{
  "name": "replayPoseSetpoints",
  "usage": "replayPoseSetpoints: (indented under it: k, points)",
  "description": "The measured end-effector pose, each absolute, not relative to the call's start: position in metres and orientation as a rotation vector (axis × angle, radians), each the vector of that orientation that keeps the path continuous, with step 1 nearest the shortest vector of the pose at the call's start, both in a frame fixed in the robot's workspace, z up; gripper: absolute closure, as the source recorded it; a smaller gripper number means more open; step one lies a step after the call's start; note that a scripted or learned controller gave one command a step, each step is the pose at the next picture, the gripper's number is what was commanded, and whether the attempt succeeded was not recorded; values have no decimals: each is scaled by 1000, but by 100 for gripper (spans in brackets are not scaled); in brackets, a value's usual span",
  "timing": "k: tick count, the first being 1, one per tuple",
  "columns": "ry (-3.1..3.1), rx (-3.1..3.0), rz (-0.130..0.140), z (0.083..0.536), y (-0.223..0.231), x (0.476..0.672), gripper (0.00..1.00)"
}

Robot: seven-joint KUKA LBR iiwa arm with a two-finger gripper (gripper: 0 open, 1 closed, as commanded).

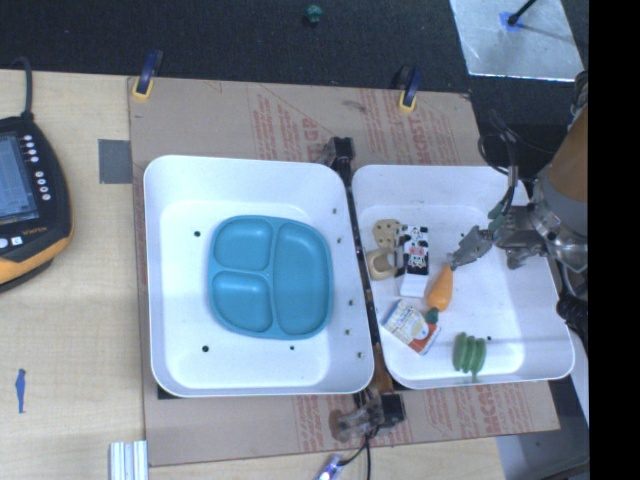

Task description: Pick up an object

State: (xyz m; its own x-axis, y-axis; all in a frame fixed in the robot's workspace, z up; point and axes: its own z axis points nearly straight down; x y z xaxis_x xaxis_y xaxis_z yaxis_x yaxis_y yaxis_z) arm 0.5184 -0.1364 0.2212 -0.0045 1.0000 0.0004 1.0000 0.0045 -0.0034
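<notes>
Pincer [470,251] reaches in over the right bin [520,368] from the right, its dark fingers spread and pinching nothing, tips just above the carrot [439,288]. That carrot is a smooth orange cone with a green end, lying near the bin's middle. Beside it to the left stands a small carton [413,251] with black-and-white cow patches — its writing is too small to read. A tan cookie-like piece [384,234] and a ring shape [380,263] lie by the bin's left wall; a printed packet [410,325] and a ribbed green vegetable [468,354] sit lower down. The right half of this bin is open floor. In the left bin [170,268] rests a blue divided plate [270,275] of glossy plastic.
</notes>
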Motion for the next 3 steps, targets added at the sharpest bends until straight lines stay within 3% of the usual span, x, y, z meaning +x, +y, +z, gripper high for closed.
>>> replayPoseSetpoints:
  k: [1, 2, 3]
  points:
    - [-2224, -2213, 6, 91, -123, 513, 0]
    - [-2227, -2211, 8, 101, -124, 513, 100]
    - [-2226, -2214, 0, 192, -47, 571, 100]
